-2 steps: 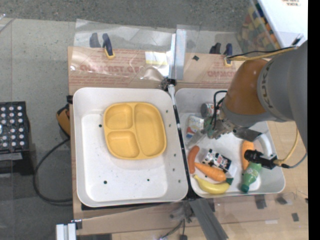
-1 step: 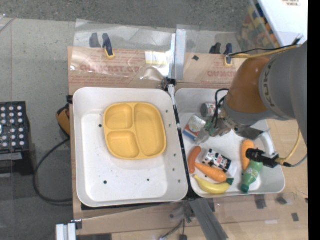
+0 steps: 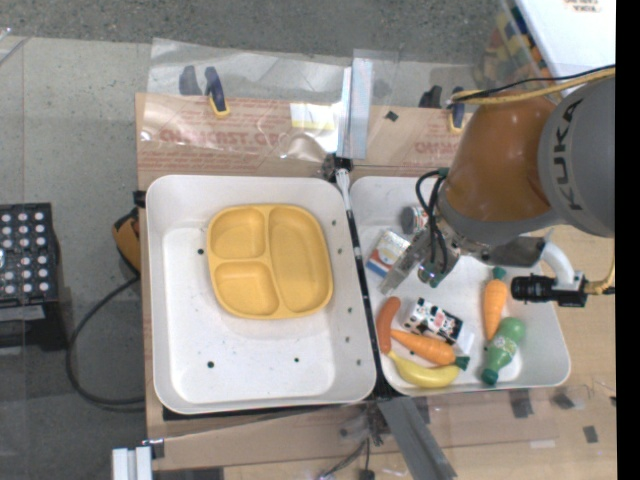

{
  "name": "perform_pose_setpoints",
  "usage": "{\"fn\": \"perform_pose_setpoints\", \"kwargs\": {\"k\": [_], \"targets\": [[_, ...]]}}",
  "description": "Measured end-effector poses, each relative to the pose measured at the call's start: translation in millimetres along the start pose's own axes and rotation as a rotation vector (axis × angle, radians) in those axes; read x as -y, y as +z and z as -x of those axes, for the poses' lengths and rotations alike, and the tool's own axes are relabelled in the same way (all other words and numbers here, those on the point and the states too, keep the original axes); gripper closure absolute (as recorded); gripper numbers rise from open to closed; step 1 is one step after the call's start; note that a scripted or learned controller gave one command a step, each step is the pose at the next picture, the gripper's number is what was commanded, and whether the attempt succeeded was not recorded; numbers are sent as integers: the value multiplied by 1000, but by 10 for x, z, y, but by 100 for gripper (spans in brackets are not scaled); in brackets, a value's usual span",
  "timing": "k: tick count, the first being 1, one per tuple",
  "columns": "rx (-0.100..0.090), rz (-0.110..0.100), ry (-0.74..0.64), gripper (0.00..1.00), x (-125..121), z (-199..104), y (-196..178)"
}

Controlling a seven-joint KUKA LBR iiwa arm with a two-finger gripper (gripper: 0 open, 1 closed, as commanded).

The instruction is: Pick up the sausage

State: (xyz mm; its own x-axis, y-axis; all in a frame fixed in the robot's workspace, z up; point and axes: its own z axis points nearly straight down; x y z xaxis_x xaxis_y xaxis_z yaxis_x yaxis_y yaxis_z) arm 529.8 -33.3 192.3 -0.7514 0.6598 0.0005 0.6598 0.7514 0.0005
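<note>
"KUKA" can be read on the arm (image 3: 560, 168). The gripper (image 3: 428, 264) is seen over the right bin (image 3: 560, 368); its finger state cannot be told. What may be the sausage (image 3: 386, 325) is found at that bin's left edge

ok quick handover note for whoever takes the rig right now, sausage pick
Pincer: hangs over the right bin, above its upper left part; nothing seen held, finger state unclear.
Sausage: lies near the right bin's left wall, lower half, beside a carrot and above a banana.
Also in that bin: another carrot, a green bottle, a small card.
Left bin holds a yellow divided plate.
Done: nothing yet; the sausage is not picked.
Left: come down over the sausage, grasp, lift.
</note>
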Motion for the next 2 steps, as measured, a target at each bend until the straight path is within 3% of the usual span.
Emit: {"fn": "perform_pose_setpoints", "kwargs": {"k": [1, 2], "targets": [[0, 0, -17, 100, -399, -702, -416], [0, 0, -16, 0, -397, -700, -416]]}}
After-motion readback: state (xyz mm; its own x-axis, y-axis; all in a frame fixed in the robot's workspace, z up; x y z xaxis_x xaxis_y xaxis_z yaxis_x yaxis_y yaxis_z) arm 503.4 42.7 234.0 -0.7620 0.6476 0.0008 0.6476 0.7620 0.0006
